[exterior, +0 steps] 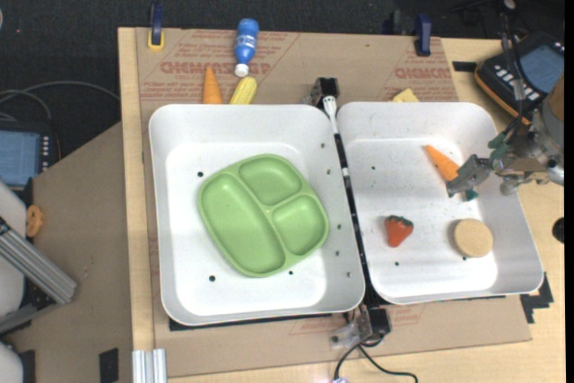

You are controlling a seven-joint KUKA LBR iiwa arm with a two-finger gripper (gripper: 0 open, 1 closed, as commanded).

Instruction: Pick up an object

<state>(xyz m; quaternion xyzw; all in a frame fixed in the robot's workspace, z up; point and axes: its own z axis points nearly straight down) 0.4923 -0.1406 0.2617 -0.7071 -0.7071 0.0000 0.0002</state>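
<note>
The right bin holds three things: an orange carrot piece at the back, a red strawberry-like toy near the middle, and a round tan disc towards the front right. My gripper hangs over the right side of this bin, open, with nothing between its fingers. Its left finger sits just right of the carrot piece's front end. The tan disc lies a little in front of the gripper.
A green divided plate lies in the left bin. Behind that bin a blue-capped bottle, a small carrot and a corn cob lie on the board. A yellow wedge sits behind the right bin.
</note>
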